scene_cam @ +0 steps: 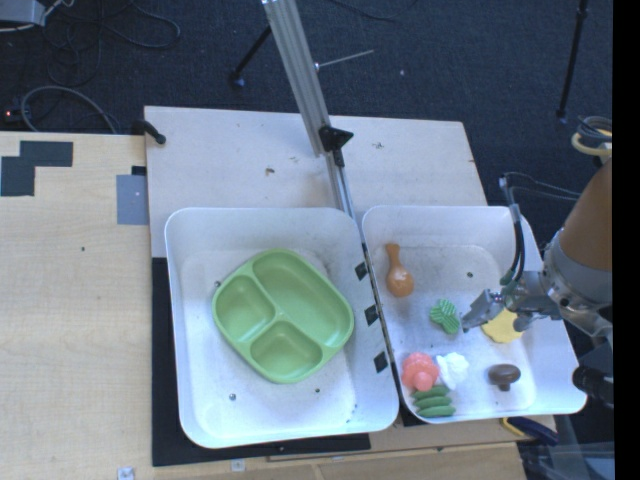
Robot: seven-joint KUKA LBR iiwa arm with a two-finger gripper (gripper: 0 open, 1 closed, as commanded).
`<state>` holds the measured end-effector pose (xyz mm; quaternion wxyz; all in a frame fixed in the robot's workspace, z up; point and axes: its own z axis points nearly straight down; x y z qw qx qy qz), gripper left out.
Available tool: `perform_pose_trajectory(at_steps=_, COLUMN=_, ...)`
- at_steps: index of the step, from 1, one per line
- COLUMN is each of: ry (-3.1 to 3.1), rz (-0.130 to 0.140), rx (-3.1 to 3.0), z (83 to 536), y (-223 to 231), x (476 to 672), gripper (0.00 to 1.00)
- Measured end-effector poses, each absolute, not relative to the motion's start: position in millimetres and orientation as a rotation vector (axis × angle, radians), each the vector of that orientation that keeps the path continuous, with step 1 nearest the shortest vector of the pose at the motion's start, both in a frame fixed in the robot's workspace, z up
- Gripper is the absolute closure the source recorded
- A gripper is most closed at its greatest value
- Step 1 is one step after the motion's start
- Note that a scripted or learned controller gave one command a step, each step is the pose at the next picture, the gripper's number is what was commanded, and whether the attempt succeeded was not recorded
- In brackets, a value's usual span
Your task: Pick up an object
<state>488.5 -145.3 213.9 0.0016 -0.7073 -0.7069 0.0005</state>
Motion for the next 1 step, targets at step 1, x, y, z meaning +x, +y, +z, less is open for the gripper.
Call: perform_pose_trajectory(at_steps=1, ry=-2.217, rz=0.001, rx=-2.222, z=214.0, y=-145.6, x=488.5, gripper=0.00)
